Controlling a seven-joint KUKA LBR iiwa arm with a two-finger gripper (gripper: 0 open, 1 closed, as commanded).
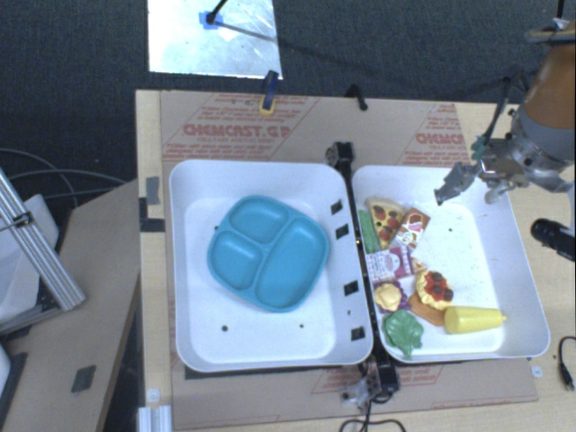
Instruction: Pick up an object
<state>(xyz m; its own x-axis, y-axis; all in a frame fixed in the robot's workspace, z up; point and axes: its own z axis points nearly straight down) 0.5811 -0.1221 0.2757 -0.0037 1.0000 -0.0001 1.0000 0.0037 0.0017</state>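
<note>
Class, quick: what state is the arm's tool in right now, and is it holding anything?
Tool: above the right bin, with nothing visibly held; open or shut cannot be told.

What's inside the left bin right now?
Inside the left bin lies one blue divided plate, its three compartments bare. A few dark specks dot the bin floor. Whatever is beneath the plate is covered.
</note>
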